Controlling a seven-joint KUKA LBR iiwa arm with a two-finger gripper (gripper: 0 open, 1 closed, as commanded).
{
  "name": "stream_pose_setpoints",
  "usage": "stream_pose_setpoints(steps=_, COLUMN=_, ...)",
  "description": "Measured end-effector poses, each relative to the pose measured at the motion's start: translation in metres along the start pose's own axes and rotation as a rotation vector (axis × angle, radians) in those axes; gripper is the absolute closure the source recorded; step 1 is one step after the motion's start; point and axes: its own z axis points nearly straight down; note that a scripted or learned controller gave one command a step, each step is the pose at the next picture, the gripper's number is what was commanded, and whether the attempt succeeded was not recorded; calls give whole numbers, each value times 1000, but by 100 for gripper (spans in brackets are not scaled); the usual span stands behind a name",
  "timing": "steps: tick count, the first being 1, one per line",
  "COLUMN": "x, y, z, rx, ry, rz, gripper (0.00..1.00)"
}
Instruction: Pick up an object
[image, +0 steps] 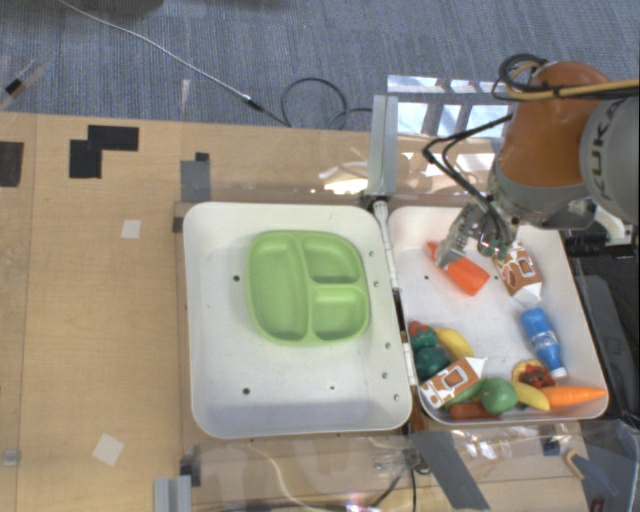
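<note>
Nearest the camera, along the front wall of the right-hand shallow white bin (580, 300), a cluster of toy food is piled: a long orange plastic carrot (575, 396) at the front right corner, a yellow banana-shaped piece (530, 396) just beside it, a green rounded vegetable (499, 394), a small brown-and-white carton (450, 380), a dark green leafy piece (428, 353) and a second yellow piece (453, 343) against the bin's left wall. Slightly farther back, a blue plastic bottle with a white cap (541, 337) is seen lying near the right wall. To the left, in the other white bin (215, 330), a pale green divided plastic plate with three compartments (306, 286) is set flat near the middle. Farther back in the right bin, a brown-and-white printed pouch (518, 271) lies tilted, and just to its left an orange wedge-shaped block (466, 275) rests on the bin floor. The silver two-finger gripper (462, 247) is placed right above this orange block, close to or touching its upper edge; whether the jaws are apart or together cannot be told, and the block is not seen between them. Behind, the grey arm with its orange band (545, 125) is seen reaching in over the light wooden bench (90, 330), with black cables looped around it.
</note>
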Motion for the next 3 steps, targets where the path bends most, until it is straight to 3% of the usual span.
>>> stream_pose_setpoints(steps=1, x=15, y=26, z=-81, rx=-3, ry=-10, rz=33, gripper=100)
stream_pose_setpoints(steps=2, x=-43, y=4, z=-50, rx=5, ry=0, rz=-17, gripper=100)
stream_pose_setpoints(steps=3, x=-61, y=-30, z=61, rx=1, ry=-8, rz=-265, gripper=100)
